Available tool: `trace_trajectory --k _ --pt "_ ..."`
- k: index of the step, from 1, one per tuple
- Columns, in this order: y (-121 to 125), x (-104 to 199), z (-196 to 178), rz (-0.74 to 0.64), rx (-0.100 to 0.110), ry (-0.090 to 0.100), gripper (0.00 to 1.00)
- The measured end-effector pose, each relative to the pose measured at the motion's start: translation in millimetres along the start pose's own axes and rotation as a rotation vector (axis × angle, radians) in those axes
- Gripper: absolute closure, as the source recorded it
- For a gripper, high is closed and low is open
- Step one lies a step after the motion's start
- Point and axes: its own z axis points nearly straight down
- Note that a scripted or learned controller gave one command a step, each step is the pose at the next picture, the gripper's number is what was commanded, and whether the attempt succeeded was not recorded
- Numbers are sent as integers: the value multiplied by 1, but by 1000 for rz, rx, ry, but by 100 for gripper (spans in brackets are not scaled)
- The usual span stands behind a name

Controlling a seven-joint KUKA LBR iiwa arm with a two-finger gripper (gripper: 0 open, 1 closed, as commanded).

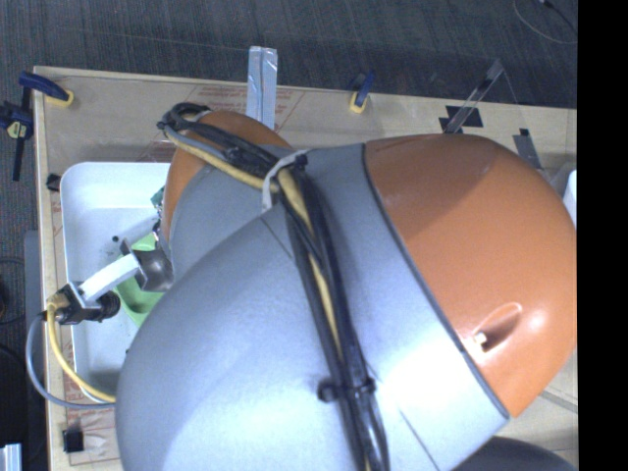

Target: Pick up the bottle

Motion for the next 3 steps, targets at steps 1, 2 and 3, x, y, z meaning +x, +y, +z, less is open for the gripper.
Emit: trace_trajectory --k 1,2,3 --pt "-1 0 0 -2 2 -2 0" --pt "103 -22 1 -165 4 -3 0" --pt "63 2 -78 -119 2 0 0"
